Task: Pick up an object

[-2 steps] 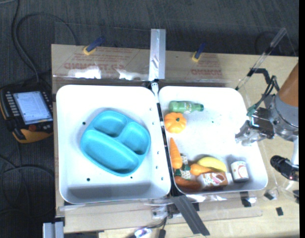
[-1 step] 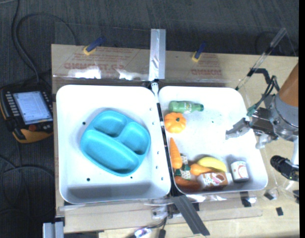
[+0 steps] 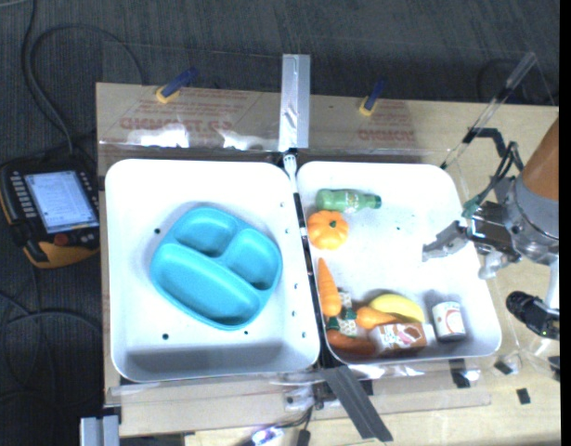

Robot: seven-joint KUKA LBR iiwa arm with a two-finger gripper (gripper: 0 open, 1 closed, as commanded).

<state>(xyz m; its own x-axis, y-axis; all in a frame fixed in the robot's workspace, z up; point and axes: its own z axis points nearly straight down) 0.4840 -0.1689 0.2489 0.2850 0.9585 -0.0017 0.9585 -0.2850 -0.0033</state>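
The right bin [image 3: 410, 179] holds a green bottle [image 3: 348, 200] lying at its far side and a small orange pumpkin [image 3: 327, 230] just below it. A carrot [image 3: 329, 289] lies along the left wall. At the near side a yellow banana [image 3: 396, 306], a brown packet [image 3: 382, 338] and a small white can [image 3: 448, 321] crowd together. My gripper [image 3: 460, 247] hangs over the right side of this bin, above the can and apart from every object. Nothing shows in its grasp.
The left bin [image 3: 136, 342] bears a blue divided plate [image 3: 216, 264]. A metal post [image 3: 294, 100] stands behind the seam between the bins. A teach pendant [image 3: 51, 207] lies on the floor to the left. The arm's cables [image 3: 494, 147] run along the right bin's edge.
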